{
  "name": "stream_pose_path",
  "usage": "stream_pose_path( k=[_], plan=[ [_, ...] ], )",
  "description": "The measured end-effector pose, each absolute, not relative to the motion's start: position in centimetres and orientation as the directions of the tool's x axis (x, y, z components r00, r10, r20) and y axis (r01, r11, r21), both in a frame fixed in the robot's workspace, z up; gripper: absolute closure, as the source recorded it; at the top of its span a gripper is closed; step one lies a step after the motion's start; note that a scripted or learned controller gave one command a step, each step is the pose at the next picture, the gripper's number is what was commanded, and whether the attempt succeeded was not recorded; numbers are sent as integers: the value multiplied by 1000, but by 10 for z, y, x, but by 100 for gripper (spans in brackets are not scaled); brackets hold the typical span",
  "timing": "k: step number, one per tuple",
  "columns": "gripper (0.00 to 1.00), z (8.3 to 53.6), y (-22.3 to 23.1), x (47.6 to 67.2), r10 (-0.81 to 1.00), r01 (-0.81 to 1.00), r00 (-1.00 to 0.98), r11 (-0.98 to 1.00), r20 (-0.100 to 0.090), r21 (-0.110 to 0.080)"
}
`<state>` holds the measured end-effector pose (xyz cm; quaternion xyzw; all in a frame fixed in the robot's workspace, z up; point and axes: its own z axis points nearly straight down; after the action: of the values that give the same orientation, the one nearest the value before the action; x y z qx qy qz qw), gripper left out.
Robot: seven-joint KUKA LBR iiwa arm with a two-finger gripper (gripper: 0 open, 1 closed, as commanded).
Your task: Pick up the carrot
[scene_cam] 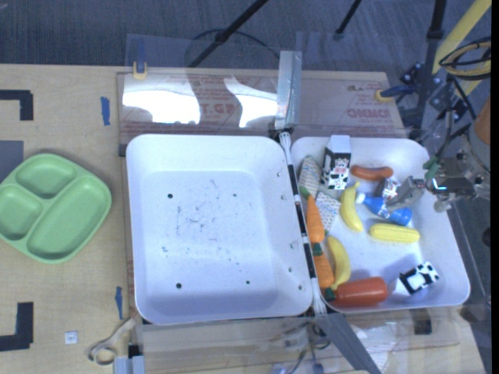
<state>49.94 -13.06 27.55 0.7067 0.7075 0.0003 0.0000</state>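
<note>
An orange carrot (314,218) lies lengthwise along the left wall of the right bin (456,248). A second orange piece (322,268) lies just below it, by the same wall. My gripper (407,191) reaches in from the right over the upper right part of that bin, above a blue item (387,207). It is well to the right of the carrot and apart from it. Nothing shows held in it.
The right bin also holds two bananas (351,209) (340,260), a corn cob (394,233), a red sausage (372,172), a red pepper (361,291), a cow-print carton (337,164) and a black-and-white cube (419,277). The left bin (156,154) sits beside it. A green divided plate (53,206) lies far left.
</note>
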Motion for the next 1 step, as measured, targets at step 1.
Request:
stream_pose_path(
  k=[1],
  plan=[
    [0, 137, -141, 484, 996, 996, 84, -84, 1, -1]
  ],
)
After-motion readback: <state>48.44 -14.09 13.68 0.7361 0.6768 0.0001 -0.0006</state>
